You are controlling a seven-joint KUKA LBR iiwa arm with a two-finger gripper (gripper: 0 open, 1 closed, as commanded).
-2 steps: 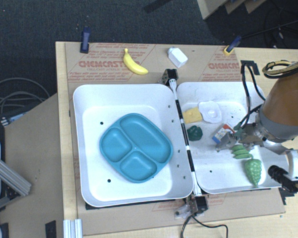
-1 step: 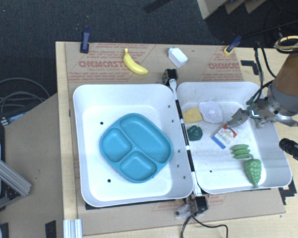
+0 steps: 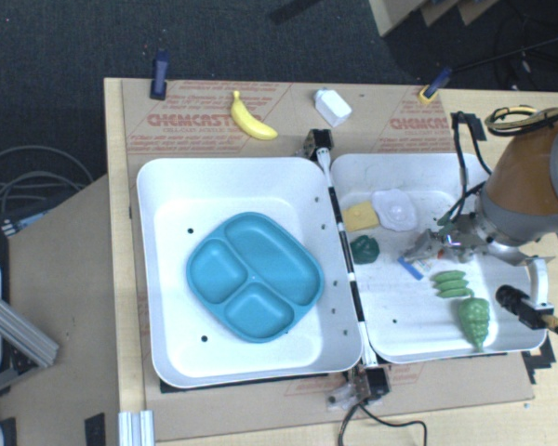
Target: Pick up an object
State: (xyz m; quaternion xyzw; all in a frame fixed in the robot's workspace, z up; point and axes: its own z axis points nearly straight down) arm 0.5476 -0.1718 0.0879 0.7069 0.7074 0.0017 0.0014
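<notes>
The right bin [image 3: 391,337] holds several small objects. A yellow block [image 3: 361,216] lies near its left wall, with a dark green lump [image 3: 365,248] just below it. A clear plastic piece [image 3: 396,210] sits toward the back. A green pea pod [image 3: 451,282] and a light green knobbly toy [image 3: 475,321] lie at the front right. My gripper [image 3: 422,250] is low over the middle of this bin, just above a small blue object [image 3: 410,268] and left of the pea pod. Nothing is visibly held.
The left bin [image 3: 167,342] holds a blue divided plate [image 3: 252,274]. Behind the bins on the bench lie a banana [image 3: 250,119], a white block [image 3: 333,107] and a blue clip [image 3: 159,74]. Cables [image 3: 465,147] run along the arm at the right.
</notes>
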